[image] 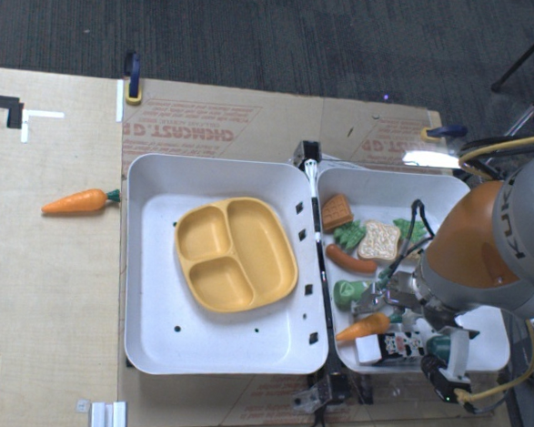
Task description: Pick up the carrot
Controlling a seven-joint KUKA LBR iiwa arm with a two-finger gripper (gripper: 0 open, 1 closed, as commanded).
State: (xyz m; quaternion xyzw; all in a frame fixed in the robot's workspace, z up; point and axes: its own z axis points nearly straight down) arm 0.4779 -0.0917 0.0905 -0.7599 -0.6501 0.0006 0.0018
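**Observer:** Confirm which carrot is the target and where it lies.

**Operator:** I see two. One carrot (76,202) lies on the bare bench (41,311), outside the left bin (135,272), well apart from the arm. The other, an orange carrot piece (365,328), lies in the right bin (490,356) near its front-left corner, just beside the hand (381,301). I judge the near one to be the practical target.

**Observer:** State the hand's position relative to that piece.

**Operator:** The hand sits just behind and slightly to the right of it, in the camera view directly above it on screen. The piece's long axis runs roughly left to right, tilted so its right end points a little toward the hand. A green vegetable (348,291) lies just to the hand's left, and a sausage (348,259) lies farther back.

**Observer:** Hand state?

**Operator:** I cannot tell how far apart the fingers stand; the wrist and cabling mask them. I see nothing clearly between them, so I do not report a hold.

**Observer:** What does the coming move turn on?

**Operator:** In my judgement, a short shift toward the bin's front, closing across the piece's narrow width, not along its length.
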